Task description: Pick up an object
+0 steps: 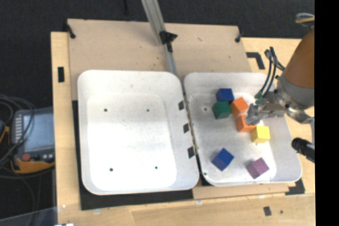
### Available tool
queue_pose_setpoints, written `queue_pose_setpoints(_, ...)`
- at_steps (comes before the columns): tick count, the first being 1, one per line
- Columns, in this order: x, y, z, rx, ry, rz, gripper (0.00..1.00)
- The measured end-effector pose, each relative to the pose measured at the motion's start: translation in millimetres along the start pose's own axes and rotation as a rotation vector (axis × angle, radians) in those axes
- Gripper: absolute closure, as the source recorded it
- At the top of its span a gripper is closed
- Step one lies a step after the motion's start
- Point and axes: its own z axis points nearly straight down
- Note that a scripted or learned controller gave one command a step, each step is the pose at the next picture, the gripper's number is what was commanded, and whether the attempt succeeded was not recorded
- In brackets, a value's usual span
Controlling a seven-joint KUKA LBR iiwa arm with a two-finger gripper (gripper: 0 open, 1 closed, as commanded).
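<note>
Wooden table (132, 45), two white bins; cubes all in right white bin (206, 90). Claw (253, 116) down at small orange cube (244, 124), beside yellow cube (260, 134). Grip state: can't tell. Nothing lifted yet; grasp and raise remain.

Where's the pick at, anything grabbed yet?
Done: the gripper is down in the right bin, at the orange block beside the yellow block. In hand: nothing visibly held. Left: grasp and lift; whether the grip has closed can't be read.
</note>
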Motion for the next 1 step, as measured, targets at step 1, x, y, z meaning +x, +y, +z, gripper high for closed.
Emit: queue_pose_setpoints(1, 55.3, 21.8, 1.8, 0.001, 0.003, -0.006, 1.00)
